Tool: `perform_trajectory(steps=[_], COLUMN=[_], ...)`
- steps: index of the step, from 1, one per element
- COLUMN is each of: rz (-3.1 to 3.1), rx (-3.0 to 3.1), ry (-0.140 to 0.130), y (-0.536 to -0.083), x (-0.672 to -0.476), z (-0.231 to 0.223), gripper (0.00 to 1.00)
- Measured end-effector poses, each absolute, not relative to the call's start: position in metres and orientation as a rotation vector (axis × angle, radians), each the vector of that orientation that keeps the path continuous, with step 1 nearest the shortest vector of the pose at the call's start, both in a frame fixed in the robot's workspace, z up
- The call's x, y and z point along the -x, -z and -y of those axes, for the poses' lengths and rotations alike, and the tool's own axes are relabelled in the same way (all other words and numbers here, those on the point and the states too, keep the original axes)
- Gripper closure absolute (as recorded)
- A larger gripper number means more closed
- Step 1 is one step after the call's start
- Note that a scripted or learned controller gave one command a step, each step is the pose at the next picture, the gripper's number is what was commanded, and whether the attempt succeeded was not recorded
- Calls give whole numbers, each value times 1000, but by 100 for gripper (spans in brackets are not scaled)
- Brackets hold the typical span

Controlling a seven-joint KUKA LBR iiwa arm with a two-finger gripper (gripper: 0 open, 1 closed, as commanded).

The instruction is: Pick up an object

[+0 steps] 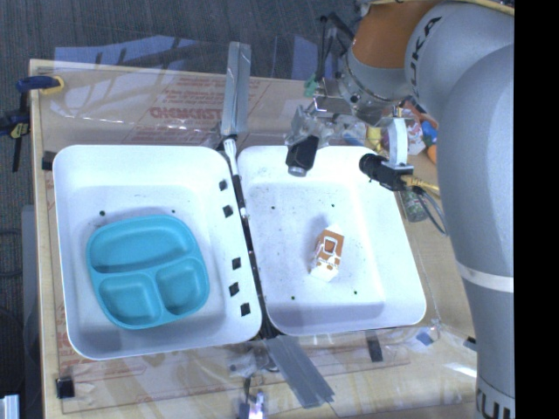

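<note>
Small orange-and-white carton (pixel 327 254), the only loose thing in the right bin (pixel 384 299), is seen lying slightly tilted near the middle of that bin's floor, well apart from every wall. It is judged to be light, stiff-sided and a little crushable, with printed faces that may be slick; a hold across its narrower sides looks the most secure.

By size, the grey arm (pixel 476 190) is met first, entering from the right with an orange band (pixel 384 33) above the wrist. Two white bins sit side by side on the table (pixel 131 94). In the left bin (pixel 79 173) a blue divided plate (pixel 148 269) is laid flat. The tool (pixel 341 160) is held over the far rim of the right bin, above and beyond the carton; whether it is released or clenched cannot be told, and nothing is seen in it.

Open floor is left all round the carton, so a straight descent seems unobstructed. The bin's raised walls and the central divider are the edges to be avoided.
</note>
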State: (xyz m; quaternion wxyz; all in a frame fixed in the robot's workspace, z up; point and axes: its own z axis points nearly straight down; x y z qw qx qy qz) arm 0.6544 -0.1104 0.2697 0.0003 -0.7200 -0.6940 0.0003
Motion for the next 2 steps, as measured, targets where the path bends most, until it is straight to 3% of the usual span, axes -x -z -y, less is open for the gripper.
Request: perform_trajectory(steps=[1, 2], rz=[2179, 2125], rx=[2260, 2312], ry=[-3, -5], y=[-269, -135], x=[-654, -588], z=[110, 118], gripper=[0, 0])
